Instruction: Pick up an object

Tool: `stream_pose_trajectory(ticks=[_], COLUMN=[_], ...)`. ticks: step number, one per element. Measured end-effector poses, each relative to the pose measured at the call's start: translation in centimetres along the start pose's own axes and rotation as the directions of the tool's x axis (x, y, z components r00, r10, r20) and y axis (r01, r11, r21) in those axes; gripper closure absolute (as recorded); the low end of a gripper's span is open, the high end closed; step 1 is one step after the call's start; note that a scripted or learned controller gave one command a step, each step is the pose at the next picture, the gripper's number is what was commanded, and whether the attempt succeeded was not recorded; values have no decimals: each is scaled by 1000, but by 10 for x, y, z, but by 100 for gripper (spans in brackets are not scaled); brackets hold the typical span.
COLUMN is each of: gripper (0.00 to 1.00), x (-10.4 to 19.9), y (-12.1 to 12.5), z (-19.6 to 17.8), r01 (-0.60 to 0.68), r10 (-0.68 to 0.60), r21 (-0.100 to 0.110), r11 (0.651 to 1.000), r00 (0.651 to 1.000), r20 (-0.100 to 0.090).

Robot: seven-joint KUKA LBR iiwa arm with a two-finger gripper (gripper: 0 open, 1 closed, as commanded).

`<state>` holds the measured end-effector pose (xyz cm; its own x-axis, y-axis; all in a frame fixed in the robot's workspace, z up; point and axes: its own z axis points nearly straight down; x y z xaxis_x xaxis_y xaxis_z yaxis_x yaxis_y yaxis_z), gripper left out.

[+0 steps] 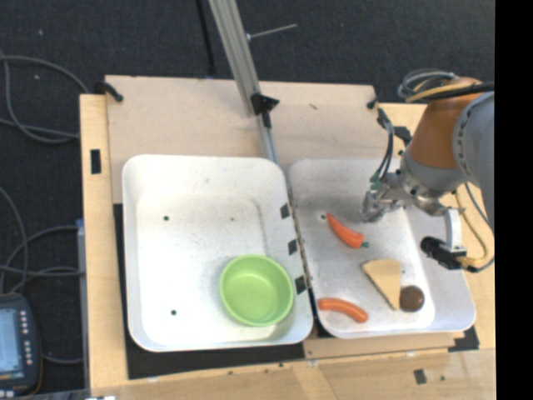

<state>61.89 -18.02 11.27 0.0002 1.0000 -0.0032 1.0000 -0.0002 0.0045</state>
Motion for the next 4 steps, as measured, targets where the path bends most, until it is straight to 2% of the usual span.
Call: stream_pose_trajectory(ticks=[2,3,4], gripper=[100,100,100], x=[10,8,59], y=[-8,-8,-8], z=[-113,-89,-106], r01=[6,2,8], r10=[-6,-2,-8], r21=[-3,6,3], r11=[1000,1000,1000], r00=[1000,1000,1000], r20=[-2,0,-5])
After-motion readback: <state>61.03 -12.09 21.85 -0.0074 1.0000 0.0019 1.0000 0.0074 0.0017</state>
